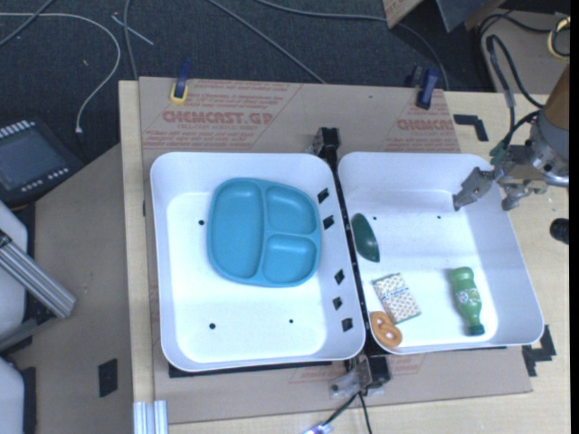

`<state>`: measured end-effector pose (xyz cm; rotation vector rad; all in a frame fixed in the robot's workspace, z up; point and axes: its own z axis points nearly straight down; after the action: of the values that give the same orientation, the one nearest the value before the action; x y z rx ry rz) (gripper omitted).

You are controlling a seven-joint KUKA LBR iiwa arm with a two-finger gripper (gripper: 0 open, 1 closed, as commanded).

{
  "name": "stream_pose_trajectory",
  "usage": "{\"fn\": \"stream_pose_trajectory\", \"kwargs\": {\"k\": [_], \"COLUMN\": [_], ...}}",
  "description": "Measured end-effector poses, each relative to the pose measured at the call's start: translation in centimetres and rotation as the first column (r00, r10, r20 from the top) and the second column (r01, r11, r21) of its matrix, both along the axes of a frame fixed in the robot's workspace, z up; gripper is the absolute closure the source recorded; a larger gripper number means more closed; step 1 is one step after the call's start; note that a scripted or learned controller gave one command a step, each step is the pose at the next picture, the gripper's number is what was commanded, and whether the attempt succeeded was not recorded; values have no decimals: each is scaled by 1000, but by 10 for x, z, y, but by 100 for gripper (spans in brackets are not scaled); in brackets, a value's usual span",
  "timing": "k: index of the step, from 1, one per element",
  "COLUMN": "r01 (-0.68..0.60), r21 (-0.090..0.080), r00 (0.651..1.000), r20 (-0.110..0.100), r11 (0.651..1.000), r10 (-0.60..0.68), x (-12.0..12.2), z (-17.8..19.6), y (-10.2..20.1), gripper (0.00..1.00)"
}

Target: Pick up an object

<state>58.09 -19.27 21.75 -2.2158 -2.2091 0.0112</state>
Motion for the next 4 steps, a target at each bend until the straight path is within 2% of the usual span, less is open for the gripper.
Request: {"fn": "stream_pose_trajectory", "kwargs": {"k": [1,4], "r01": [-4,-3], "r21": [-3,-1], "r00": [1000,1000], "r20": [13,8], "r11": [1000,1000], "r10": [4,3], "x": [3,2], "z": [8,-131], "y": [1,4], "gripper": [0,0]}}
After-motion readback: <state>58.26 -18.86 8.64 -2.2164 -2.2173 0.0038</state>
